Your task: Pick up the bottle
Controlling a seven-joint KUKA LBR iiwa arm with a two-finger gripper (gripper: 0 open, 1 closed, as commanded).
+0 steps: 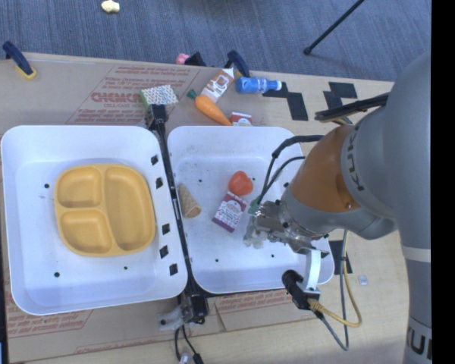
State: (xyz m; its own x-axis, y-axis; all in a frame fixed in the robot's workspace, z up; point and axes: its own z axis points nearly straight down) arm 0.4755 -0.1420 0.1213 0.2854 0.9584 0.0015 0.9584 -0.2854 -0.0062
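A small bottle point(232, 202) with a red cap and a purplish label lies on its side in the right bin point(212, 275), near the middle, cap pointing to the far side. My gripper point(255, 230) hangs low over the bin floor just right of the bottle's lower end, close beside it. Nothing shows in its grasp. The grey arm with the orange band point(326, 180) reaches in from the right and covers the bin's right part.
A tan cone point(188, 200) lies at the right bin's left wall. The left bin point(23, 279) holds a yellow divided plate point(105, 208). Behind the bins lie a carrot point(211, 110), a white bottle point(217, 86), a blue bottle point(256, 86) and a small box point(159, 95).
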